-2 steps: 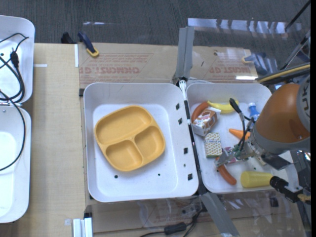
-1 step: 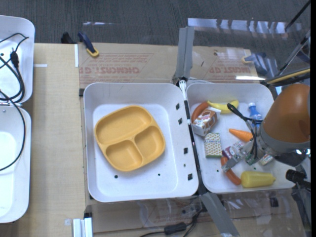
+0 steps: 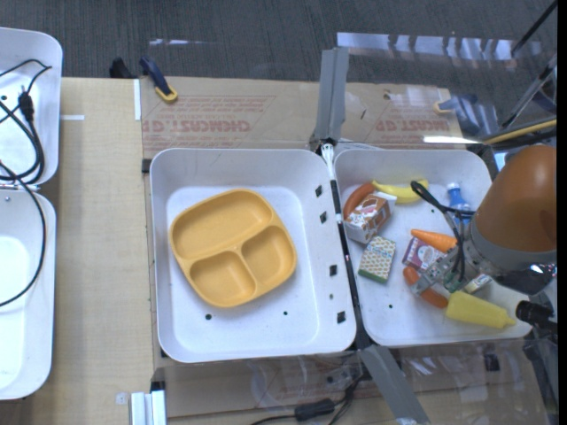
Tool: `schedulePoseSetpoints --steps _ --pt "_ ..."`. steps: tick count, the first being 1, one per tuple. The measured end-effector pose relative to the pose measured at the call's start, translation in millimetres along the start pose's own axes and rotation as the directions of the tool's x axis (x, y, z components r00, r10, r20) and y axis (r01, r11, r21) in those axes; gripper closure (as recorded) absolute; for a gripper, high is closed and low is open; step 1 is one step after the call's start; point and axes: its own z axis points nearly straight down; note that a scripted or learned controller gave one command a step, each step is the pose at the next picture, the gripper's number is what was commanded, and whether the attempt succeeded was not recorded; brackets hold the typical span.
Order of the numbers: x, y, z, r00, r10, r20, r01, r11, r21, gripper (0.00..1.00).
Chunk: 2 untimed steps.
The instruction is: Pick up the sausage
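Two white bins (image 3: 177,264), one yellow plate (image 3: 232,246), perhaps nine small food items (image 3: 378,258).

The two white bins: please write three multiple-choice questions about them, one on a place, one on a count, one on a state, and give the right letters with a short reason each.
1. Where does the sausage lie?
A. In the right bin
B. On the yellow plate
C. On the bench outside the bins

2. How many compartments has the yellow plate?
A. Two
B. Three
C. Five

3. How does the banana lie?
A. Between the gripper fingers
B. Stood on end
C. Flat near the bin's far wall

Answers: 1 A, it lies at that bin's far left corner beside a small carton. 2 B, three hollows show. 3 C, it rests there, apart from the gripper.
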Motion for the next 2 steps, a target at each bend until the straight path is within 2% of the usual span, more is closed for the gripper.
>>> schedulePoseSetpoints --steps 1,2 --pt "82 52 -85 0.998 -0.059 -0.011 0.060 0.998 0.009 1.00" --pt "158 119 -154 0.991 -0.130 -0.011 0.130 0.991 0.009 1.00"
